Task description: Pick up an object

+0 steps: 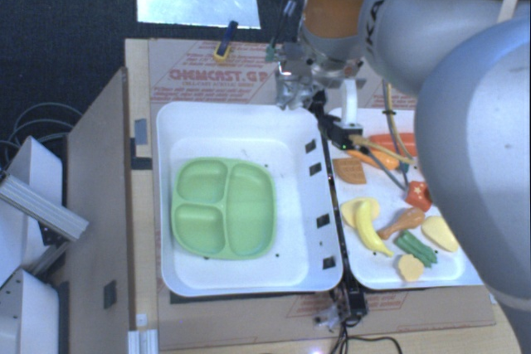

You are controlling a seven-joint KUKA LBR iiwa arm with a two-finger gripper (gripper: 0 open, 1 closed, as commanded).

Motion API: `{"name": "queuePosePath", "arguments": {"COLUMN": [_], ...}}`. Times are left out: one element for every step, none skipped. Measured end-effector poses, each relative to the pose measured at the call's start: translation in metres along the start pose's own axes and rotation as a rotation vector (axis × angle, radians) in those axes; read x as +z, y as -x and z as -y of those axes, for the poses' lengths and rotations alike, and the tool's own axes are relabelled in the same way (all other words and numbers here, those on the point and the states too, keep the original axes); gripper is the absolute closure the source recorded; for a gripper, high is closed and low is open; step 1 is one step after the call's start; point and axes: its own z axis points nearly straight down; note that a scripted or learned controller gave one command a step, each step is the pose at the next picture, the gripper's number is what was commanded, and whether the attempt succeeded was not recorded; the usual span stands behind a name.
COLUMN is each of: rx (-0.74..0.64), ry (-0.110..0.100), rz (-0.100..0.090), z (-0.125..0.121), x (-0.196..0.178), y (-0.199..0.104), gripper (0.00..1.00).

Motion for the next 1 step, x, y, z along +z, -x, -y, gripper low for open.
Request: {"name": "queuePosePath", "arguments": {"rx": [-0.003], "ry": [-0.001], "rz": [0.0], "z": [0.0002], "x": [0.0024], "y": [-0.0115], "gripper": [1.0]}}
